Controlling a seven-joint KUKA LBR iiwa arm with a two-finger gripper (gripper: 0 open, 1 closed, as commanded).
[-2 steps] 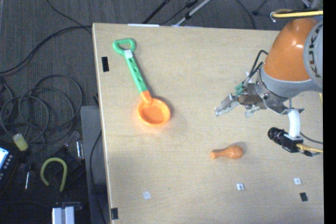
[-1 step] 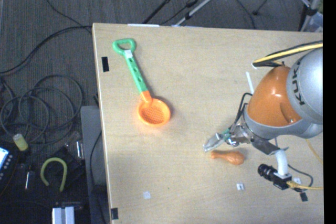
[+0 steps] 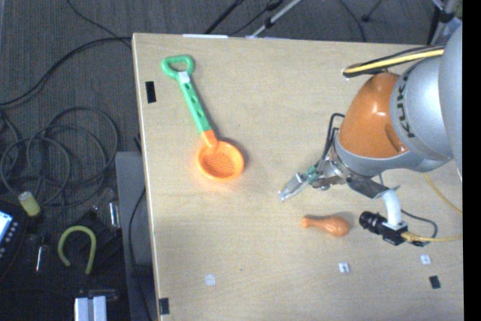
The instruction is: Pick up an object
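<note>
the one camera is looking down at a slant on a pale wooden counter, and the landmark here is the plastic toy sieve spoon with a green perforated handle and an orange mesh bowl, lying flat toward the counter's left side with its loop end pointing to the far edge. to the right of that spoon's bowl, the grey arm with the orange band is reaching in, and its gripper is hanging low over bare wood, well apart from the bowl. its fingers are appearing as thin metal tips lying close together with nothing between them, though the tips are small and somewhat blurred. below and to the right of the spoon, just beyond the gripper, a small orange gourd-shaped toy is lying on its side.

either toy is looking light and rigid, with smooth plastic that could slip. the gourd-shaped toy is sitting nearest; its narrow neck is probably offering the surest hold, since the round belly could squirt out. on the spoon, the straight handle is seeming the better place than the wide bowl.
</note>
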